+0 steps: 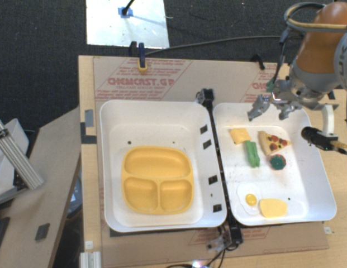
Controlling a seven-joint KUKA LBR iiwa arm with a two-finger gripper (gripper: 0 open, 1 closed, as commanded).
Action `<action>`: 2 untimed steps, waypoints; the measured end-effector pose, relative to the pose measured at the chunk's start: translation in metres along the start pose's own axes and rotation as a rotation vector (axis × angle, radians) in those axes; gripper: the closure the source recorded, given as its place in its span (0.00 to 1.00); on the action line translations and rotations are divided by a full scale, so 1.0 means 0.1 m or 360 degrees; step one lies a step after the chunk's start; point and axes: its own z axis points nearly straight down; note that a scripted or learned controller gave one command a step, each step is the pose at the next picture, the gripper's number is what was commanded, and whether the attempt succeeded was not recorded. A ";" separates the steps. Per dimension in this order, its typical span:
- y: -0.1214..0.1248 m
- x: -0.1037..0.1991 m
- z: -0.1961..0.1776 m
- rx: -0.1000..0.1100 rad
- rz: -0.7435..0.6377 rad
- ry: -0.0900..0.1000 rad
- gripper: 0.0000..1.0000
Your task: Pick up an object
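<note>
Right bin (324, 202) (toy food inside) | end effector (271, 109) spread apart, above pizza slice (272, 142)

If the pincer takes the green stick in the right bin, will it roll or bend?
The green stick looks like a solid, stubby plastic toy, so it will probably stay stiff. Its rounded long shape suggests it may roll sideways if pushed. It lies close beside the yellow square and the pizza slice, so a wide grasp might nudge those.
</note>
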 end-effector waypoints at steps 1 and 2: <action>0.02 0.00 -0.08 -0.0020 -0.0003 -0.0002 0.00; -0.08 0.00 0.44 -0.0015 0.0000 -0.0001 0.00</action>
